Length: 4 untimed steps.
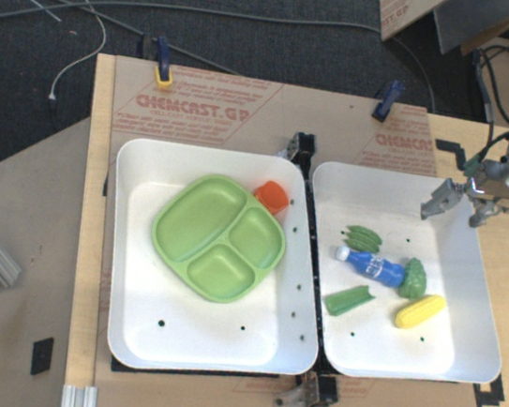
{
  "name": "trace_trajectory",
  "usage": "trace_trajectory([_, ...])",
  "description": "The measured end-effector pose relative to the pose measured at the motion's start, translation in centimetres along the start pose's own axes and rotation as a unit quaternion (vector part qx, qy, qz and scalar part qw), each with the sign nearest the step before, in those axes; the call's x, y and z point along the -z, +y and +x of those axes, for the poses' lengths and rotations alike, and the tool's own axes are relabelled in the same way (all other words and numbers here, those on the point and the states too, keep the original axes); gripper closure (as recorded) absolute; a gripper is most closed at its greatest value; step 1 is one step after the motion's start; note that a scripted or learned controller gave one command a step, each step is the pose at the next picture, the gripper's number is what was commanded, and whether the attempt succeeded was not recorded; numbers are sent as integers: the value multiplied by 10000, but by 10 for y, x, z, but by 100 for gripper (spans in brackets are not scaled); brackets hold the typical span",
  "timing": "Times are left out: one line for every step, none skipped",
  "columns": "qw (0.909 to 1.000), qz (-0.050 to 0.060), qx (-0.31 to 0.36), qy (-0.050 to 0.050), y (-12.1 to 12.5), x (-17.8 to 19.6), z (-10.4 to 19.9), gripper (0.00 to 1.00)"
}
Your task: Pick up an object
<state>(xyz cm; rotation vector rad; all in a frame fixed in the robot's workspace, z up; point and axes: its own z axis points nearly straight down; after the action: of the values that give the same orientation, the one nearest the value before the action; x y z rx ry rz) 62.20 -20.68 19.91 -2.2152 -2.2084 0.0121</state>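
Two white bins side by side on the surface (83, 333), cardboard sheet under them. Left bin (137, 323): green divided plate (219, 237) lying flat mid-bin, orange small object (273, 196) touching its far right edge. Right bin (468, 358) holds the pickable items: nearest is a yellow corn-shaped piece (418, 311) toward the right side, with a green flat pod-like piece (348, 300) left of it, well apart. Just beyond, a blue bottle (370, 264) lying on its side, white cap end pointing left, its right end touching a green lumpy item (415, 278), which sits just beside the corn's far end. Farther back, a dark green pickle-like piece (362, 238), near the bottle's cap. Hand (463, 204) is over the far right corner of the right bin, apart from all items, fingers spread wide and released, nothing between them. Blue clamps (165, 61) at the far edge of the cardboard.
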Motion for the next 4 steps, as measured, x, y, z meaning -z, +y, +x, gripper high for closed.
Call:
trace_trajectory([10000, -73, 17, -18, 3, 9, 1, 0])
trace_trajectory([10000, -50, 19, -12, 3, -33, 2, 0])
trace_trajectory([10000, -68, 19, -16, 4, -73, 2, 0])
trace_trajectory([10000, -49, 23, -11, 4, -117, 2, 0])
